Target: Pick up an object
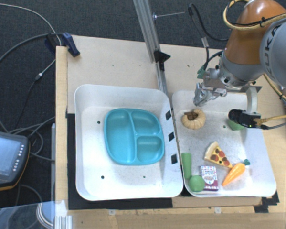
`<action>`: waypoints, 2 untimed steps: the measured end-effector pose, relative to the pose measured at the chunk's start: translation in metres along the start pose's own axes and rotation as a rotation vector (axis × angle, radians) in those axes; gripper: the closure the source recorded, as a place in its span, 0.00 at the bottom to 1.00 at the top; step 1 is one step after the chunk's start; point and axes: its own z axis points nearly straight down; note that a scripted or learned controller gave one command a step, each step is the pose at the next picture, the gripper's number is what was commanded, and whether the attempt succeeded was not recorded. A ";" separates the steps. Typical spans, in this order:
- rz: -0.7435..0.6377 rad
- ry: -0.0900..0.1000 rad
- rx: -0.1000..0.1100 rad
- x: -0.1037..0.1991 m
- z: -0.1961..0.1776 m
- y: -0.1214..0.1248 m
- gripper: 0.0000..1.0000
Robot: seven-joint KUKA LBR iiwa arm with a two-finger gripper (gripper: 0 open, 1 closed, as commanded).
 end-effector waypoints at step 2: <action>0.002 -0.002 0.001 0.120 0.004 -0.011 1.00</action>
